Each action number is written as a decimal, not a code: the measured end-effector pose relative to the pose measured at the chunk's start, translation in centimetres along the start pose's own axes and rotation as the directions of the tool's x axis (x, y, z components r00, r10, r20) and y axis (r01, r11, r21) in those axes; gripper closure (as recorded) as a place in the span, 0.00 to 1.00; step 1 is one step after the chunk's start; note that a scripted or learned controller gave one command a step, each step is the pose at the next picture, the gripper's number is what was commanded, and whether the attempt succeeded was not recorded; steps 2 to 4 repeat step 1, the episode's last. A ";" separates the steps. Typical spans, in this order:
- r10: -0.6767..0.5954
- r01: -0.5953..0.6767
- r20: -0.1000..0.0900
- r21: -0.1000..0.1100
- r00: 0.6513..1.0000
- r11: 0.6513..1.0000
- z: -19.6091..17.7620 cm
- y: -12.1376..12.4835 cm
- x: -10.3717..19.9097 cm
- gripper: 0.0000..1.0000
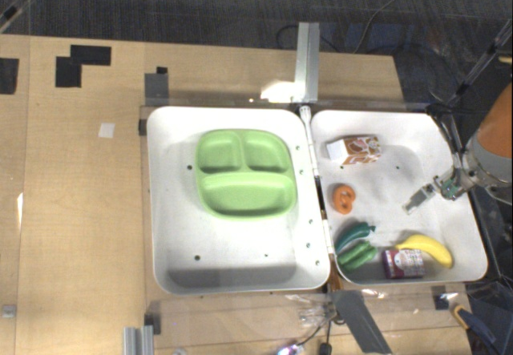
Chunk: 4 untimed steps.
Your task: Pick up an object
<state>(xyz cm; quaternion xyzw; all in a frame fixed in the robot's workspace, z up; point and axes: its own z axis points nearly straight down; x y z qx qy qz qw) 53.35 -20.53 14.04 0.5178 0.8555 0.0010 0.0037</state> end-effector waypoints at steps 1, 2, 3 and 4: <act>0.061 -0.061 -0.001 0.001 0.998 0.998 -1.5 -3.9 2.2 0.00; 0.061 -0.061 -0.001 0.001 0.998 0.998 -1.5 -3.9 2.2 0.00; 0.061 -0.061 -0.001 0.001 0.998 0.998 -1.5 -3.9 2.2 0.00; 0.061 -0.061 -0.001 0.001 0.998 0.998 -1.5 -3.9 2.2 0.00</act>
